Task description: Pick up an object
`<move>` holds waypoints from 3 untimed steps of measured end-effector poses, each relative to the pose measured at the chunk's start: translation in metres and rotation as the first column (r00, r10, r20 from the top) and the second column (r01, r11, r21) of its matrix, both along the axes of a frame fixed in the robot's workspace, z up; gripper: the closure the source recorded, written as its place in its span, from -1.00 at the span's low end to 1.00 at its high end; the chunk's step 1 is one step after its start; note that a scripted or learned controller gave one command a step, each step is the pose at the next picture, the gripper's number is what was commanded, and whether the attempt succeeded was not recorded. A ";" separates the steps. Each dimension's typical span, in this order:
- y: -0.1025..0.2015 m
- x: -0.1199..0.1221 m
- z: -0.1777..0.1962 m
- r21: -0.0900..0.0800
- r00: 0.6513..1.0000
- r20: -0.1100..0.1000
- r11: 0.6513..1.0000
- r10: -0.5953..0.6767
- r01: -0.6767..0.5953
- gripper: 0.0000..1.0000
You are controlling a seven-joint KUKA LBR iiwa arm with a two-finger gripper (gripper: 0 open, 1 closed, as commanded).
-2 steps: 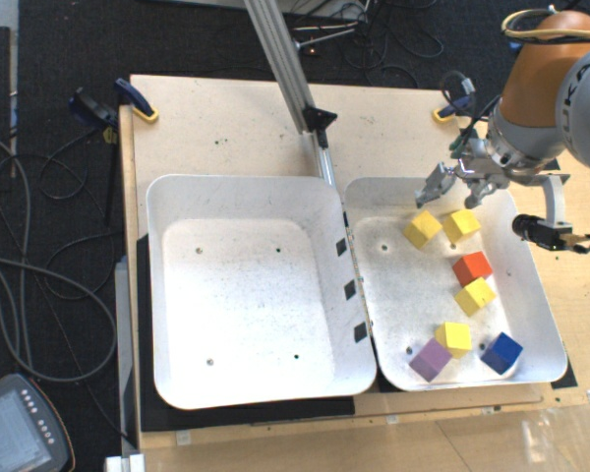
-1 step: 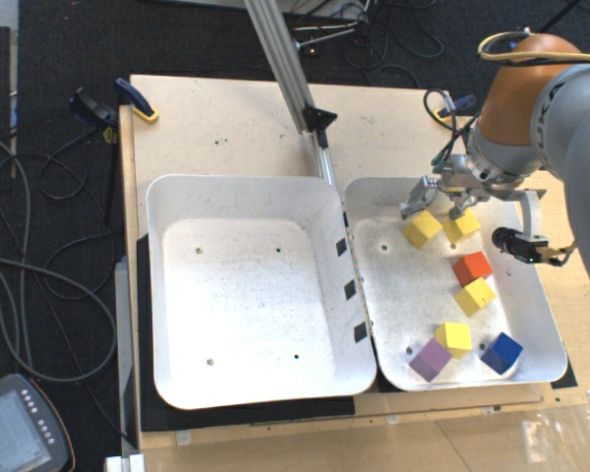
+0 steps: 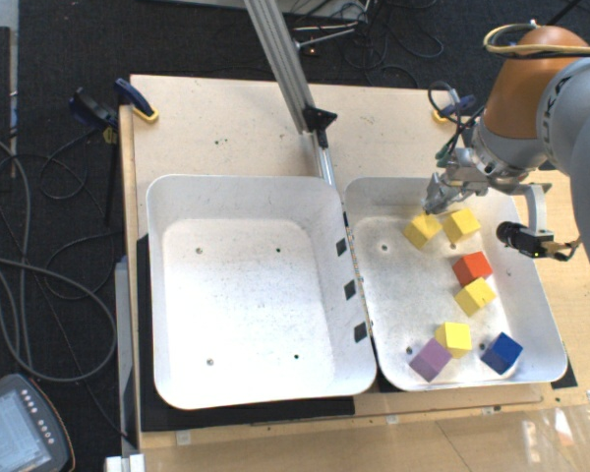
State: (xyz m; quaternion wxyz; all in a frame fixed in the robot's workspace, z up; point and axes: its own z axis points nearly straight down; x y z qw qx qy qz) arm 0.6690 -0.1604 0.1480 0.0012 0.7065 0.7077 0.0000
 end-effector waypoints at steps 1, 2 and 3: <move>0.004 0.003 0.064 -0.001 1.000 0.008 1.000 0.001 -0.001 1.00; 0.004 0.004 0.067 0.001 1.000 0.002 1.000 0.001 -0.001 1.00; 0.051 -0.005 0.062 0.003 1.000 -0.003 1.000 0.005 -0.005 1.00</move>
